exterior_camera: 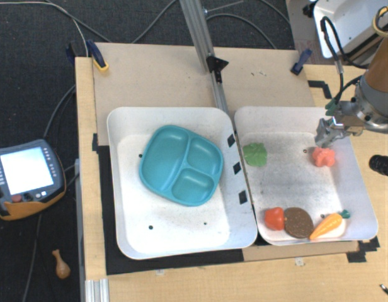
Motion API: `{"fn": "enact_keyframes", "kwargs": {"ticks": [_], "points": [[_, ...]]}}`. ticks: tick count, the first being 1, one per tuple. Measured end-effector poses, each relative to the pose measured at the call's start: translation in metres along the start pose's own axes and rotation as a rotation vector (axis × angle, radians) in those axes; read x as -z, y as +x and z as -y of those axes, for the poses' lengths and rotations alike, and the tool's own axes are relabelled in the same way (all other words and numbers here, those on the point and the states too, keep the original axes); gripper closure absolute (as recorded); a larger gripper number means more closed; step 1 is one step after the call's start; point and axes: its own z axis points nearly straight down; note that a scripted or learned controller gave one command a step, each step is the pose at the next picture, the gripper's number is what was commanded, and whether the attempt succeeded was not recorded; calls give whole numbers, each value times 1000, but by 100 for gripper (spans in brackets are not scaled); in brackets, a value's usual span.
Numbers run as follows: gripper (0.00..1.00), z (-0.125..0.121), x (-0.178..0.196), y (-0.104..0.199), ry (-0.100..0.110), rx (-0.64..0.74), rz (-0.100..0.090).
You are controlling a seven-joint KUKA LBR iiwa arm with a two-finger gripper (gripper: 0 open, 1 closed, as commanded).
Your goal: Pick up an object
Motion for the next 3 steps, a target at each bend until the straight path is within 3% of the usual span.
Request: {"fn": "enact_keyframes", "kwargs": {"ticks": [3], "points": [[100,-35,-25,158,8,4,-3]]}}
